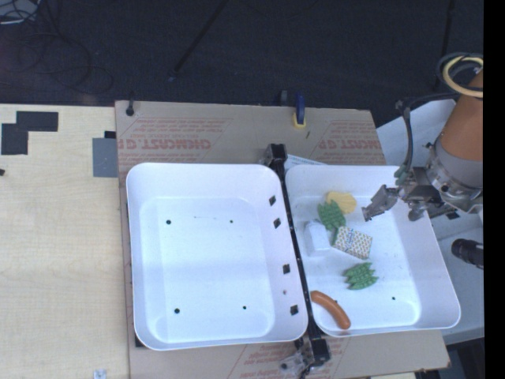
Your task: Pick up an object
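Five small things sit clustered in the right bin, so with your pincer spread wide and gripping nothing just right of the yellow piece, drop squarely over one item, clear of its neighbours.

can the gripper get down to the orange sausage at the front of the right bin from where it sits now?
Probably yes. The orange sausage lies alone by the right bin's near edge, apart from the green toy above it. The gripper hovers over the same bin, nothing between.
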{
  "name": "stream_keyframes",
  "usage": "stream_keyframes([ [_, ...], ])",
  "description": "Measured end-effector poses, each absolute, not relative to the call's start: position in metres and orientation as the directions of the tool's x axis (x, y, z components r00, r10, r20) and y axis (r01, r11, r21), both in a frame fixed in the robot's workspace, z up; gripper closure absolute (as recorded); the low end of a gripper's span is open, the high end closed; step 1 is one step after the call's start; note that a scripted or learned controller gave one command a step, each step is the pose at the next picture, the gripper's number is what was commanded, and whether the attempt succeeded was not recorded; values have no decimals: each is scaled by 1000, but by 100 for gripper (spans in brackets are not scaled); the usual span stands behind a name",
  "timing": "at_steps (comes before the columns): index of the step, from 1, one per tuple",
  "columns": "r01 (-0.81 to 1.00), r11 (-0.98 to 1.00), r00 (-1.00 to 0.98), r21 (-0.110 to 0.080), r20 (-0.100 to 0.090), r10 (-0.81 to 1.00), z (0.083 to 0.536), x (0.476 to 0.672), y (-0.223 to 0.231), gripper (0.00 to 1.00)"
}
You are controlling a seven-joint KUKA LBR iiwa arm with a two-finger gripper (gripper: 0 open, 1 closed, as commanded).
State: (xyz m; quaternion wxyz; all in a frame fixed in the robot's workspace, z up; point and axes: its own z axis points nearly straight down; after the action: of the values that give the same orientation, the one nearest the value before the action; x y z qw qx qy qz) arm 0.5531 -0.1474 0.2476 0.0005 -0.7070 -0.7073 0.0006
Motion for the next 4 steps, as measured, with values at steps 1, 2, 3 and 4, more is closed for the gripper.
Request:
stream_keyframes([
  [1, 1000, 1, -1, -13, 4, 1000, 146, 530, -134, 0],
  [2, 1000, 7, -7, 0, 3, 1000, 189, 536, -62, 0],
  [3, 1000, -1, 1, -5, 1, 1000, 197, 535, -67, 100],
  [4, 1000, -3, 3, -6, 1, 1000, 206, 535, -68, 100],
])
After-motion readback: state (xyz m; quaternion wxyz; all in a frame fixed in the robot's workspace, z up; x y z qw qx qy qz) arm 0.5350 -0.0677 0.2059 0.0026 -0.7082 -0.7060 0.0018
